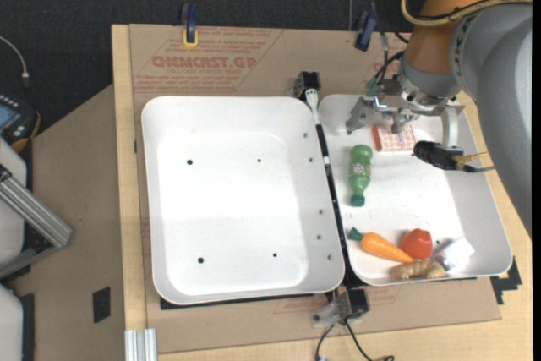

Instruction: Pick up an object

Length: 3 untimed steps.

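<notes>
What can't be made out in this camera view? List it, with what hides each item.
- Gripper: finger state unreadable, wrist hardware overlaps it.
- Red-and-white patterned item: partly covered by the gripper, identity unclear.
- Pale object beside the tomato: too small to identify.
- Green bottle label: too small to read.

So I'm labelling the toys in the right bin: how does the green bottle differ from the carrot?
The green bottle is green with a pale label; the carrot is orange with a green top. The bottle lies near the bin's middle, lengthwise along the divider; the carrot lies near the front edge, slanted, beside a red tomato-like toy. The bottle looks slightly longer. Both lie flat in the right bin, apart from the gripper.
</notes>
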Available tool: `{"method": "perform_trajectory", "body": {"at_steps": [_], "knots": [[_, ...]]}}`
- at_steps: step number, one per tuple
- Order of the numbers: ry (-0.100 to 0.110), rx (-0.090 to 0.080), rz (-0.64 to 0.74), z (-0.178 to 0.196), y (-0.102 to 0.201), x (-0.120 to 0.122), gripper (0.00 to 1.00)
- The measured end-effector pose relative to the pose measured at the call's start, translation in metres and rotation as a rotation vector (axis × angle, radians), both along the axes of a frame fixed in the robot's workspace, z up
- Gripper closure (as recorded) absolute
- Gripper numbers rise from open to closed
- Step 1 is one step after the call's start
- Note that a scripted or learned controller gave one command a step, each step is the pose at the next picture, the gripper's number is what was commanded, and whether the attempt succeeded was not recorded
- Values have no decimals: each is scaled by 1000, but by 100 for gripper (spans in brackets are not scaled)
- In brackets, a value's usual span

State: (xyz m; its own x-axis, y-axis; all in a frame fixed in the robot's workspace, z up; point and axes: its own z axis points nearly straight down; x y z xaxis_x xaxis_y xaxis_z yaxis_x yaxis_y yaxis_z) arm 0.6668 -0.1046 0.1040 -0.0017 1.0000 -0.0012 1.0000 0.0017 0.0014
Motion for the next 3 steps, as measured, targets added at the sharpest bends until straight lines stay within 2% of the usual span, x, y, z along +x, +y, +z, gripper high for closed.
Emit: {"method": "perform_trajectory", "body": {"at_steps": [2, 3], "knots": [[0, 0, 0, 0, 0, 0, 0], [-4, -2, 1, 11, 0, 1, 100]]}}
